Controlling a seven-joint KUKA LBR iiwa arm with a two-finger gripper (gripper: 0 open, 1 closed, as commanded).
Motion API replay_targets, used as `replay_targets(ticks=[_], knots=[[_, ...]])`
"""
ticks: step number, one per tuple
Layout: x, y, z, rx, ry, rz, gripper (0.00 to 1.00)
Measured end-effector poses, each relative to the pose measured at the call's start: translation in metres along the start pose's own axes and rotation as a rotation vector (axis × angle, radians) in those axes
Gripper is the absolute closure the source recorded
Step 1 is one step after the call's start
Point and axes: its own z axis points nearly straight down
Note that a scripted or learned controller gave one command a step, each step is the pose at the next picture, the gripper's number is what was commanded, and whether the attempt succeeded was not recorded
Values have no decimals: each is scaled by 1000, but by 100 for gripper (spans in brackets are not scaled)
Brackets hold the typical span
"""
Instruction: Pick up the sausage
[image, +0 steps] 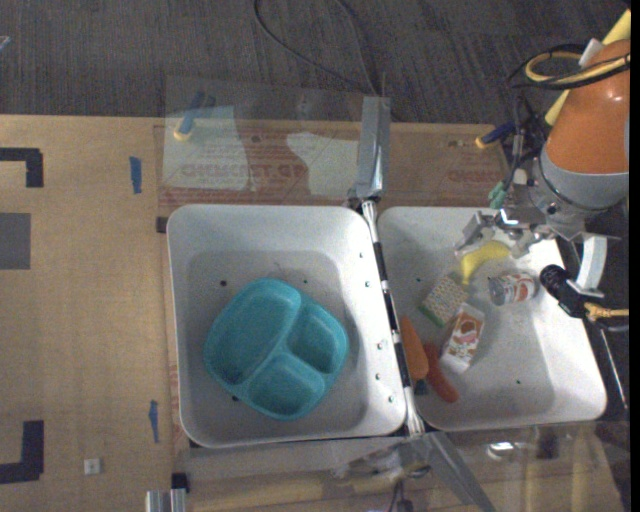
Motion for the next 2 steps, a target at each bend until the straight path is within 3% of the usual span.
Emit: replay_targets(ticks=[1, 2], knots=[[22, -22, 141, -10, 0, 5, 0], [16, -67, 141, -10, -1, -312, 0]])
